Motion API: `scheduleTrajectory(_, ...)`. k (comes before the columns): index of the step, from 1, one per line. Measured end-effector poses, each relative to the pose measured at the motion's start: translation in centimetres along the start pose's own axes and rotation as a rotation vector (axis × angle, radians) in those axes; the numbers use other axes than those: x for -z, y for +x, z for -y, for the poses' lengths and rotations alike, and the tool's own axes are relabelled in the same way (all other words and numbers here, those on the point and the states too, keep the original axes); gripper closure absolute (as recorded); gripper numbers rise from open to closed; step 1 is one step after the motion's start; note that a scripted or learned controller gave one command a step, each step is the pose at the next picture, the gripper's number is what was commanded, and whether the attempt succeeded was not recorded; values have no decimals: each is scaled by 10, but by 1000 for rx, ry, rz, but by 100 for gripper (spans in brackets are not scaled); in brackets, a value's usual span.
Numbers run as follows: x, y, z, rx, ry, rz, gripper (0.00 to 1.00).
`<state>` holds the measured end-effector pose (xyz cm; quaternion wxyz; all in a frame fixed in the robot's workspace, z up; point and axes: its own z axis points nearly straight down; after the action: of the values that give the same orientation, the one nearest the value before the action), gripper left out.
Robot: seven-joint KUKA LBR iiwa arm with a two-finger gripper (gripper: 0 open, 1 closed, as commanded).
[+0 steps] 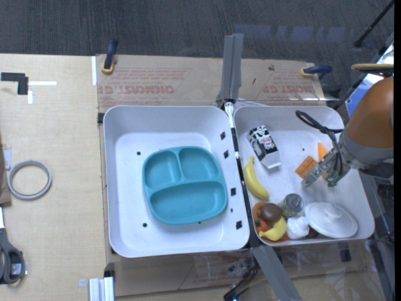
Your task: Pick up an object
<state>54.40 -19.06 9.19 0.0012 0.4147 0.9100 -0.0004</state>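
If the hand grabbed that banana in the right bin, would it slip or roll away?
The banana is curved and lies flat on the right bin floor, so it would probably pivot or slide rather than roll. Its skin looks smooth, so it may slip. It seems toy-like, likely light, though that's uncertain.

Bench (pixel 56 243) held 2 white bins (pixel 119 187) side by side, w/ tape roll (pixel 28 179) & scissors (pixel 9 262) at left.

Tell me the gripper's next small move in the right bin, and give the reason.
Probably a short descent onto the orange block. The gripper sits right beside that block in the right bin, and nothing shows between its fingers. The banana and milk carton lie farther off, so the block looks the nearest target.
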Motion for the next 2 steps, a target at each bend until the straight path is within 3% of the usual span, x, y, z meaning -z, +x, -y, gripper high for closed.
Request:
scheduleTrajectory(1, 5, -42, -56, -145, 0, 1, 100)
scheduleTrajectory(2, 128, -5, -112, -192, 0, 1, 100)
